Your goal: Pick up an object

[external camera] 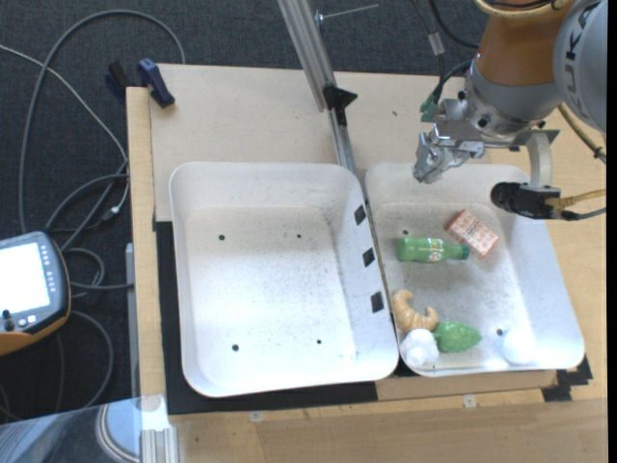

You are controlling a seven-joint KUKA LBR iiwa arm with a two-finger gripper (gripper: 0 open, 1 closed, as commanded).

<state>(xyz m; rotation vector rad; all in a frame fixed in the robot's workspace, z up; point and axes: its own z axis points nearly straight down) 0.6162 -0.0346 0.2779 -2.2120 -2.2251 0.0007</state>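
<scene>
My gripper hangs above the far left corner of the right bin, with nothing visible in it. Below it in that bin lie a green bottle on its side and a pink-red box just to the bottle's right. Nearer the front are a tan pastry-like piece, a white cap, a green lumpy object and a white ball. The gripper stands well apart from all of them, closest to the bottle and the box.
The left bin sits beside the right one, with a raised divider between them. A slanted metal rail crosses the bench behind the bins. A blue clamp sits at the bench's far left corner.
</scene>
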